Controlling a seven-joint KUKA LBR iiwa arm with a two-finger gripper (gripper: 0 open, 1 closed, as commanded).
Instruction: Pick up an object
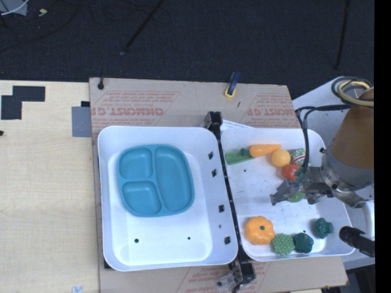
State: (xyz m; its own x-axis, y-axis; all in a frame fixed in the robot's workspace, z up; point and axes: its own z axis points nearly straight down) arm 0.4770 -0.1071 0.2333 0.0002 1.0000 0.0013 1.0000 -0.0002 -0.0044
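Note:
My gripper (292,194) hangs low over the middle of the right bin (256,185), coming in from the right. It is just below a small red toy (289,171) and a yellow ball (280,157). A bit of green (298,195) shows right at the gripper, partly hidden by it. An orange carrot (264,150) with a green stalk (235,157) lies at the back of the bin. Along the front edge sit an orange pumpkin (259,229), a light green bumpy toy (282,243), and two dark green toys (302,242) (322,227).
The left bin (116,237) holds a blue divided plate (155,180). A black divider (221,182) runs between the bins. The arm's bulky wrist (357,142) and a black cable (304,133) hang over the right bin's right side.

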